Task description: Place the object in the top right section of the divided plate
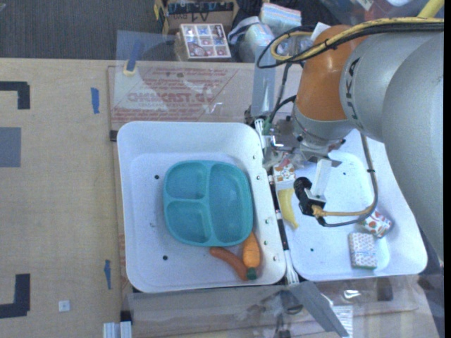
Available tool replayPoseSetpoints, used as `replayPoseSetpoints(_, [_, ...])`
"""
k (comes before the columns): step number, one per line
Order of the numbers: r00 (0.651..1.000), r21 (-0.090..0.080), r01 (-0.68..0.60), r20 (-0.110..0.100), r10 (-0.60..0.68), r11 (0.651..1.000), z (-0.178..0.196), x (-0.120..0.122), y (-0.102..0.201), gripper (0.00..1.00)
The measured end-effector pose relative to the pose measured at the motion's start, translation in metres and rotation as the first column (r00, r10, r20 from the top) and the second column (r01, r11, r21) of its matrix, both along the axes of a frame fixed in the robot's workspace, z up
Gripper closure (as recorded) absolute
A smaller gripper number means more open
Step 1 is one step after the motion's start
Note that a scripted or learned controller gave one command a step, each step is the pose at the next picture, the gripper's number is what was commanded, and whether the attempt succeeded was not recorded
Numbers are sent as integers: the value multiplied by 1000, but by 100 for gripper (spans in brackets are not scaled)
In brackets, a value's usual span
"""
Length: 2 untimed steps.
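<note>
Teal divided plate [208, 203] sits mid-bin; gripper [292, 167] (jaw state untellable) at right bin's [402, 210] left edge.

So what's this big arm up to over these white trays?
The grey and orange arm is reaching over the right bin, near a banana. A teal divided plate sits in the left bin, with a carrot beside it. None of the plate's sections hold anything yet.

A robotics lab: taped plywood bench [56, 189], white bins [134, 146], cluttered boxes [194, 5].
</note>
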State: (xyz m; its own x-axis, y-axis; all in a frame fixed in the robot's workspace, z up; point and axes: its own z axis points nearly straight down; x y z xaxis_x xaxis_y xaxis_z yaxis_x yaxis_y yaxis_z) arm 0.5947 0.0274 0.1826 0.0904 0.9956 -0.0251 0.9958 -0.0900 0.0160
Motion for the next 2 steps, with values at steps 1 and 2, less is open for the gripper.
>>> replayPoseSetpoints(1, [1000, -1, -27, -1, 27, 1000, 0, 0, 0, 100])
replayPoseSetpoints(2, [999, -2, -43, -2, 43, 999, 0, 0, -1, 100])
